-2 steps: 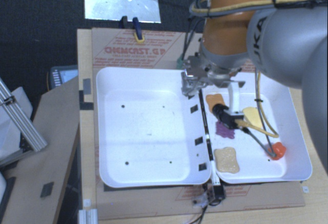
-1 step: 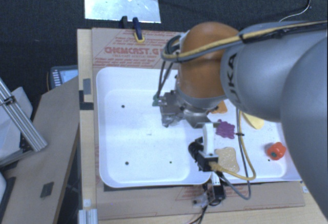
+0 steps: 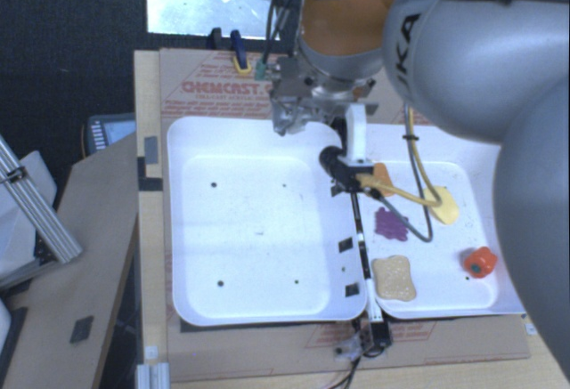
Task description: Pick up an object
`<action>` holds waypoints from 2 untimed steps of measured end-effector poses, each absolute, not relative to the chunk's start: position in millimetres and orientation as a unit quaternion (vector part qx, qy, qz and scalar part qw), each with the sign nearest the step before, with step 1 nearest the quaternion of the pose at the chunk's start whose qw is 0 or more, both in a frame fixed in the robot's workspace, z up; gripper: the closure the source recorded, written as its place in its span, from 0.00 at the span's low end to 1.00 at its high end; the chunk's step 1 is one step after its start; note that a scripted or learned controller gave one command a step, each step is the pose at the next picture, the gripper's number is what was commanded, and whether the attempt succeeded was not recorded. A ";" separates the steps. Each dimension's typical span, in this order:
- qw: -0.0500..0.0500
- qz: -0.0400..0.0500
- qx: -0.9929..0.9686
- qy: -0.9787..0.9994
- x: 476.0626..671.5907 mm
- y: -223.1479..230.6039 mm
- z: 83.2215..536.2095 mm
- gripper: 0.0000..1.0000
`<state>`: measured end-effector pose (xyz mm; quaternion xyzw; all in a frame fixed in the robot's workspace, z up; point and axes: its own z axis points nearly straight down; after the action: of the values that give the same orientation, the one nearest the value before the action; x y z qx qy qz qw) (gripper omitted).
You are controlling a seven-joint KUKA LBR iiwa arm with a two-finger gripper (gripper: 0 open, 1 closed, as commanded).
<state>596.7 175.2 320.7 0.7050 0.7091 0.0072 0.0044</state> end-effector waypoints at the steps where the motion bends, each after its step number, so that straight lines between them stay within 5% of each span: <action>1: 0.004 0.010 0.704 0.711 594.9 232.0 480.5 1.00; 2: 0.001 0.004 0.705 0.709 559.1 216.7 540.0 1.00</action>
<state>559.1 216.7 540.0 0.7050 0.7092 0.0043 0.0014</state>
